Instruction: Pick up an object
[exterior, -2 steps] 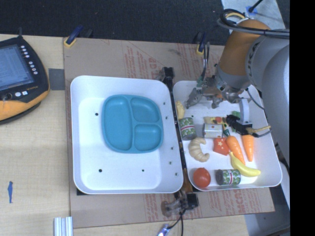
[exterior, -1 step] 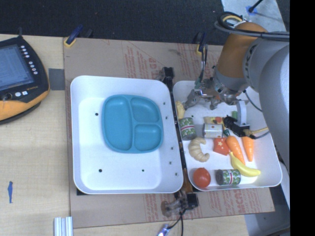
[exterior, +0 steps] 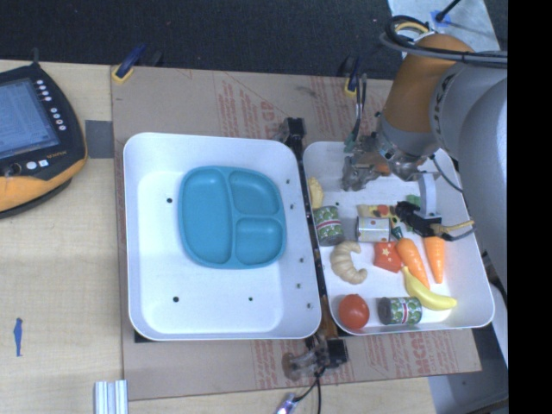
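The claw (exterior: 360, 172) hangs over the right bin's (exterior: 479, 317) far end, its state unclear, near a croissant (exterior: 348, 261) and carrots (exterior: 423, 258).

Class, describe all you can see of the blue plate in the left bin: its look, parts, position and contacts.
The blue plate is a light blue tray that looks like smooth plastic, with rounded corners. It is divided into three compartments: one long one on the left and two smaller ones on the right. It lies flat, right way up, near the middle of the left bin, slightly toward its far side. It rests on the bin's floor, apart from the walls. Nothing lies in it.
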`<action>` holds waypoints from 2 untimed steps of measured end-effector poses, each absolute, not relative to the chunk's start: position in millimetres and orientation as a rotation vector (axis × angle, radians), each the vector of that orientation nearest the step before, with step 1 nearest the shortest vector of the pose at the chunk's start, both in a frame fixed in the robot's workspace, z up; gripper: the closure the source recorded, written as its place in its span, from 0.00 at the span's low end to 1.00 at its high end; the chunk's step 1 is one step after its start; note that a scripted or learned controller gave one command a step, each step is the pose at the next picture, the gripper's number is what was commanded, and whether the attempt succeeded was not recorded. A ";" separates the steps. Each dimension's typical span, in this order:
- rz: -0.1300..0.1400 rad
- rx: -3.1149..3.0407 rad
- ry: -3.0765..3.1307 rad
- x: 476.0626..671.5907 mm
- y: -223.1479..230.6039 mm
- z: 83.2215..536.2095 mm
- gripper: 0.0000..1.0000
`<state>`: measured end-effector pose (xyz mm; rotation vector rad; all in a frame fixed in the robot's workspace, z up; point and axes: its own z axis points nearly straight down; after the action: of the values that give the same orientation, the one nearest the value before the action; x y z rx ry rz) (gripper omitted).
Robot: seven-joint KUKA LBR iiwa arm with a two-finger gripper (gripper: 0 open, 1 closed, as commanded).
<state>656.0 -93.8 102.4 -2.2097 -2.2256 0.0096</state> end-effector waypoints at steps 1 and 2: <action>0.010 -2.209 -2.226 655.9 -93.7 102.3 0.00; 0.007 -2.213 -2.225 655.9 -92.6 91.9 0.00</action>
<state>655.9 -92.6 91.9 -2.2127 -2.2251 0.0071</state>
